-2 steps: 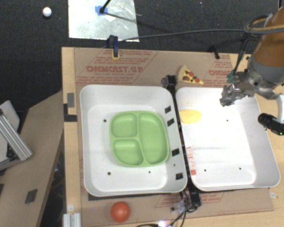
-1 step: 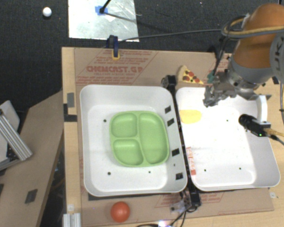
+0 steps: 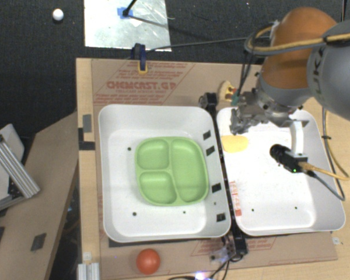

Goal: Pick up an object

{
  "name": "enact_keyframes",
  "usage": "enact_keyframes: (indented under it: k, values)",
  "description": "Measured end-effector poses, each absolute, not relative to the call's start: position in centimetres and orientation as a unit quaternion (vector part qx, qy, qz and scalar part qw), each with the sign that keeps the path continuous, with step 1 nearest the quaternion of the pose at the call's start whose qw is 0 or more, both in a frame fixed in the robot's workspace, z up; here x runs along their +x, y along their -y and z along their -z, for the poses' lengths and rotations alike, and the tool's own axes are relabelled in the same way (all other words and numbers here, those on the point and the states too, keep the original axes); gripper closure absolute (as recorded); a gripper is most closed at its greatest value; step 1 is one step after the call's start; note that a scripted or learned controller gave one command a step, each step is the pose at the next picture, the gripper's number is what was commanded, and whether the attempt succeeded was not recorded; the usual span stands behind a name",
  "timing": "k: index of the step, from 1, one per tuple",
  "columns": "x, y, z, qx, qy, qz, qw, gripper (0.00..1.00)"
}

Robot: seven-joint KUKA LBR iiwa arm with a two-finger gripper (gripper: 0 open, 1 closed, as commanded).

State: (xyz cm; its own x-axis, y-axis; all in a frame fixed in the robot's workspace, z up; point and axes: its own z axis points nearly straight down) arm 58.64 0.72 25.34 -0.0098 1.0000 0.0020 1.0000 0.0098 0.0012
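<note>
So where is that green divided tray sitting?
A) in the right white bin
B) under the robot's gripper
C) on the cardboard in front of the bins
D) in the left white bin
D: the green tray lies flat in the left white bin, apart from the gripper over the right bin.

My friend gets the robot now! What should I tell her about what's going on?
Gripper: low over the right bin's far-left corner, right above a flat yellow piece; nothing visibly held.
Left bin: holds a green divided tray.
An orange ball sits on the bench in front of the bins.
Done: no pick yet.
Left: grasp an object, probably the yellow piece, and lift it.
</note>
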Motion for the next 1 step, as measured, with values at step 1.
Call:
enact_keyframes:
  k: [1]
  values:
    - [59.64, -6.26, -25.72, -0.703, 0.711, 0.0018, 0.0, 1.0]
